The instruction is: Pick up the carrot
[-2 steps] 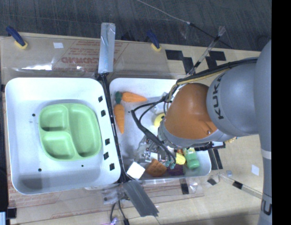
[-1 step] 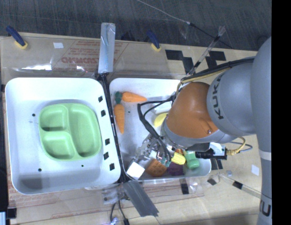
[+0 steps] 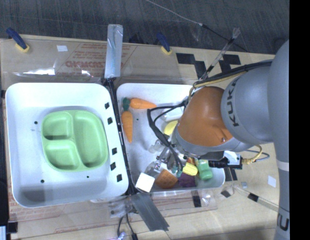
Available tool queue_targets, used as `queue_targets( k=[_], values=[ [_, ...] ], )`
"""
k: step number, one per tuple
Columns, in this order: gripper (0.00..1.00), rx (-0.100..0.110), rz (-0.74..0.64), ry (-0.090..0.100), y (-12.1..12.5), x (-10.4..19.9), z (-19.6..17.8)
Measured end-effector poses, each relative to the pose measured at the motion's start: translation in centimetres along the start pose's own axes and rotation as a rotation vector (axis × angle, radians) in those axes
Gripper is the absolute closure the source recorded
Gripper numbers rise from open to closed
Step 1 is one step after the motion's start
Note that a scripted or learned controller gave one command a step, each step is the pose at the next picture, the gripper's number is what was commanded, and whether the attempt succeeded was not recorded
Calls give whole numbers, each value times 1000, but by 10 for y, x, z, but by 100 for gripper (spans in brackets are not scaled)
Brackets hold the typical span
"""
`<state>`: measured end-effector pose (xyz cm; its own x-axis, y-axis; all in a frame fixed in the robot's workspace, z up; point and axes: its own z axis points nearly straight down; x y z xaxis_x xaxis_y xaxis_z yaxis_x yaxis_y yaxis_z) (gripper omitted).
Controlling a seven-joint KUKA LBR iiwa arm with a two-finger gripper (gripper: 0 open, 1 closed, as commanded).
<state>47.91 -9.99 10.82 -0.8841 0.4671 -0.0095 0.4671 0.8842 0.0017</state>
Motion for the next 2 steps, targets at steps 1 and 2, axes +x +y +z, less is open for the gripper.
queue_targets(
  k=[1, 2],
  values=[
    [0, 3, 383, 9, 34, -59, -11],
    [0, 5, 478, 10, 61, -138, 19]
  ],
)
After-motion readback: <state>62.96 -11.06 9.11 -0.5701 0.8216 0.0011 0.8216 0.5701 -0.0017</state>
